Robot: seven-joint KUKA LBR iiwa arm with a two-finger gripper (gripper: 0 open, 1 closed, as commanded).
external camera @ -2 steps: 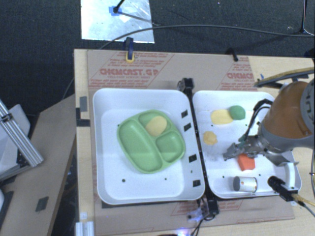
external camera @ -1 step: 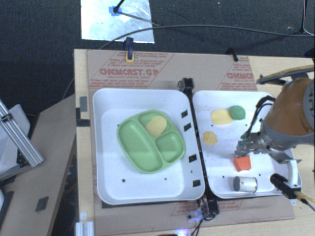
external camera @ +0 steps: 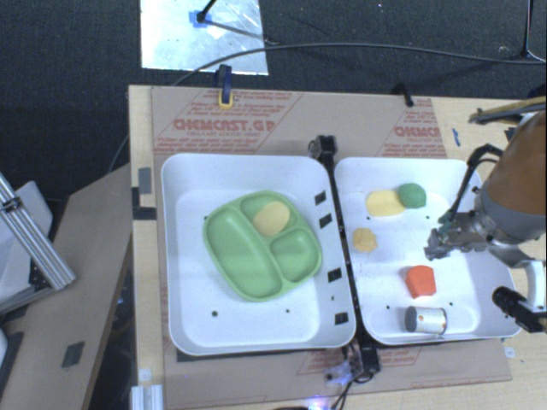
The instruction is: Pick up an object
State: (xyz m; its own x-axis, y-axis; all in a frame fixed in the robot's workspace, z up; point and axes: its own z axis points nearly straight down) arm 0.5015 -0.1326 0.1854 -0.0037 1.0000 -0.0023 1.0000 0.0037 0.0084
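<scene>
Orange block (external camera: pixel 420 280) lies on the floor of the right bin (external camera: pixel 386 171), and it serves as the landmark for the rest. The gripper (external camera: pixel 444 240) hangs just up and to the right of the block, over bare white floor, touching nothing that can be seen; whether it is clenched or released cannot be told, as it shows only as a dark blur under the grey arm (external camera: pixel 518 199).

Just below the orange block a silver cylinder (external camera: pixel 426 319) lies on its side, close to the bin's near rim, with a narrow strip of floor between the two. Up and to the left of the block sits a small yellow lump (external camera: pixel 364 240), with open floor between them. Farther up lie a larger yellow piece (external camera: pixel 385 202) and a green ball (external camera: pixel 412 195), touching or nearly so, well apart from the block. To the block's right the floor is bare out to the bin's right wall.

Well to the block's left, past the divider where the bins meet, the left bin (external camera: pixel 192 314) bears a green compartment tray (external camera: pixel 244 263) with a pale yellow item (external camera: pixel 272 219) in its upper compartment.
</scene>
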